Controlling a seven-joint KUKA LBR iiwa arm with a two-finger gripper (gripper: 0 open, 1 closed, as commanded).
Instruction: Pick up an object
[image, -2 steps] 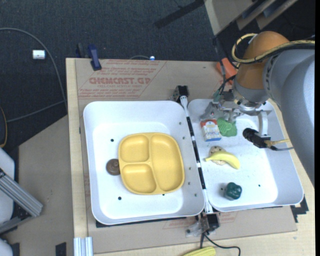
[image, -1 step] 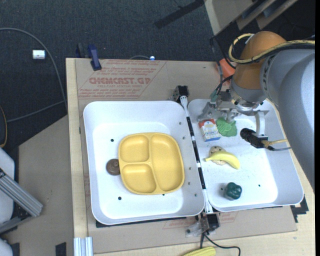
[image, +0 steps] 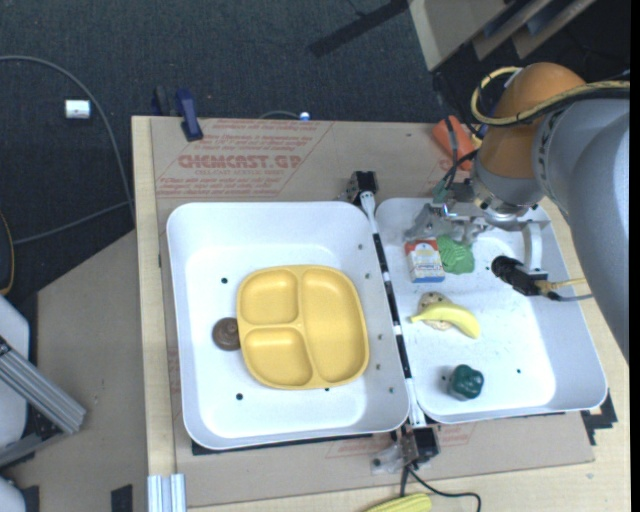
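Observation:
In the right bin (image: 560, 370) lie a small white carton with red and blue print (image: 425, 261), a green leafy item (image: 459, 258) touching its right side, a banana (image: 447, 318) and a dark green pepper (image: 465, 381). The grey arm with its orange band comes in from the upper right. My gripper (image: 452, 224) hangs at the bin's far end, just above the carton and the green item. Its metal parts overlap them from this angle, and nothing is seen lifted off the bin floor.
The left bin (image: 195, 260) holds a yellow divided plate (image: 300, 326) with a brown round piece (image: 226, 334) at its left edge. A black fitting with a cable (image: 516, 273) sits right of the green item. Black clips join the bins along the middle ridge (image: 385, 290).

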